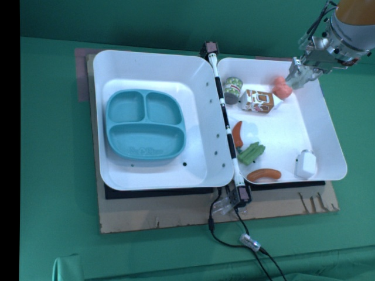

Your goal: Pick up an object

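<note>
Green cloth lay under two white bins [266, 186].
We saw the gripper [295, 75] beside an orange-red toy [282, 88]; we could not tell its grip.

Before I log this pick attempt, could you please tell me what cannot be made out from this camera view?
- End effector: blurred; open or shut cannot be told, nor whether it touches the red object.
- Arm: cut off by the top and right edges.
- Small can and carton: labels too small to read.
- White object: too small to identify.
</note>
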You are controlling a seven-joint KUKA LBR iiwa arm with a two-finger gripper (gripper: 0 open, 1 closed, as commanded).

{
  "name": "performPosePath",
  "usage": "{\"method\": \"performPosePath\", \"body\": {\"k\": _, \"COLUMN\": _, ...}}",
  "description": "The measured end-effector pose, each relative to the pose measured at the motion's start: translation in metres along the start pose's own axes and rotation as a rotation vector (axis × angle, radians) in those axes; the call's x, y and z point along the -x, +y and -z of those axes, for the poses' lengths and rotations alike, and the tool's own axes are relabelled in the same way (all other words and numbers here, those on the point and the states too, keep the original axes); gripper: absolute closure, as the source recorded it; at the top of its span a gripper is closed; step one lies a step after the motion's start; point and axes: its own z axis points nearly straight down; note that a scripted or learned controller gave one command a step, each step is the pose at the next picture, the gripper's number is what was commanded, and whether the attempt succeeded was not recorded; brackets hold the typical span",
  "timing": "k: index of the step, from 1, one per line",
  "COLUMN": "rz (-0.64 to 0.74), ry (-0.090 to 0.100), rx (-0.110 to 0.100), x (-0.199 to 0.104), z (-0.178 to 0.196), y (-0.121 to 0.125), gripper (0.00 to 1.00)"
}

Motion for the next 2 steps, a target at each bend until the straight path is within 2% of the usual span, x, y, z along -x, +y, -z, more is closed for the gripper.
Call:
{"method": "performPosePath", "body": {"k": 1, "rz": 0.001, "ry": 0.003, "rx": -0.005, "x": -0.028, "z": 0.003, "y": -0.027, "gripper": 1.0}}
{"method": "performPosePath", "body": {"k": 2, "rz": 0.0, "ry": 0.0, "rx": 0.0, "x": 0.001, "z": -0.011, "y": 0.03, "gripper": 1.0}}
